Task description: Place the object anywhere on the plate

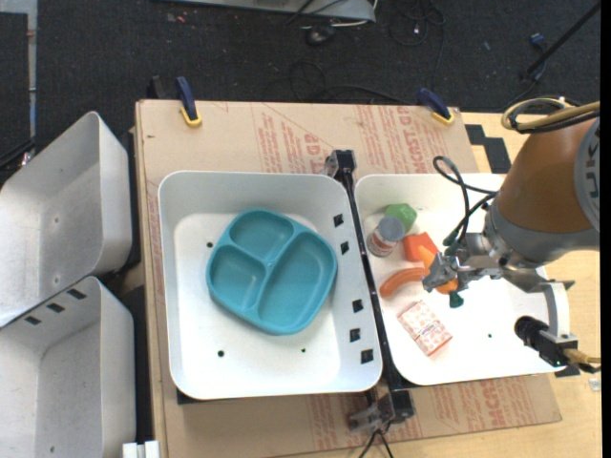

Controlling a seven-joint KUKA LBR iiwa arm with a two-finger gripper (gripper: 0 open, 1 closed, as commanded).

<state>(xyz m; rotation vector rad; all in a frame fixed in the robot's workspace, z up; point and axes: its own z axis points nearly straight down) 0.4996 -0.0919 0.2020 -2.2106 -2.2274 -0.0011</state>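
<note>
Not far along, judging by the layout. Teal plate (272,270) sitting in the left bin (181,284), three compartments all bare, nothing resting on it. Everything that could go on it lying in the right bin (477,356): green piece (402,215) toward the back, small can (386,236) just in front of it, orange block (419,247) beside the can, curved orange piece (403,280) below that, and a flat red-and-white packet (424,327) nearest the front.

End effector (447,280) low over the right bin, at the end of the grey-and-orange arm (549,194) reaching in from the right, close beside the right tip of the curved orange piece. Too cluttered with cables and fittings to tell how far apart the jaws stand, or whether anything sits between them; no object visibly lifted.

Likely target, going by closeness alone: the curved orange piece. Long axis running roughly left to right across the bin, slightly tilted, left end lower and nearer the divider between the bins, right end higher and toward the end effector; bowed gently upward along its length. Touching or just apart from the orange block above: cannot tell.

Still left: securing a grasp, lifting clear of the bin wall, crossing the divider, setting down on the plate
</note>
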